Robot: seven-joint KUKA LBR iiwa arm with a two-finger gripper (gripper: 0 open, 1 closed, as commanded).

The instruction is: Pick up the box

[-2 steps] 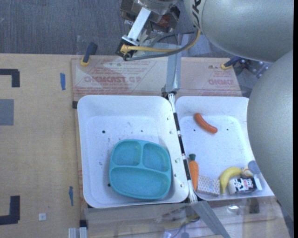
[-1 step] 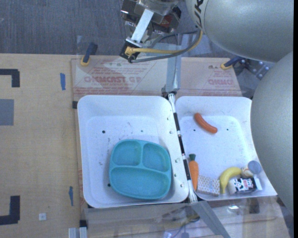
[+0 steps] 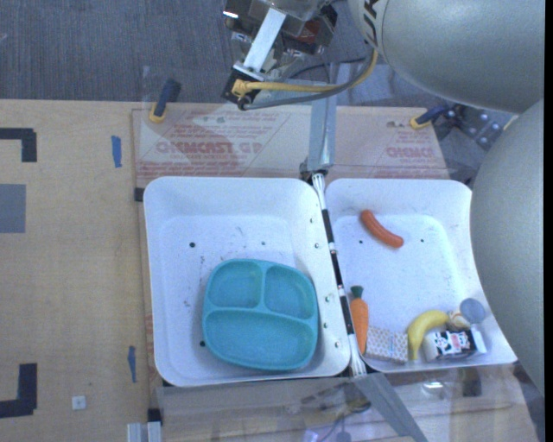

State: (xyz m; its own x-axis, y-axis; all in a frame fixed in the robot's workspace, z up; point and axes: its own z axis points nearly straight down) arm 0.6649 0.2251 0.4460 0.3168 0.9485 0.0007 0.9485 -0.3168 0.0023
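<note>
A small flat box with a pale, orange-speckled face lies at the front of the right bin, between a carrot and a banana. Just right of the banana lies a black-and-white carton. My gripper hangs high at the top of the view, beyond the back edge of the bins and far from the box. Nothing is seen held in it.
A sausage lies at the back of the right bin, and a grey-blue round cap sits by its right wall. The left bin holds a teal divided plate. The arm's big grey body covers the right side.
</note>
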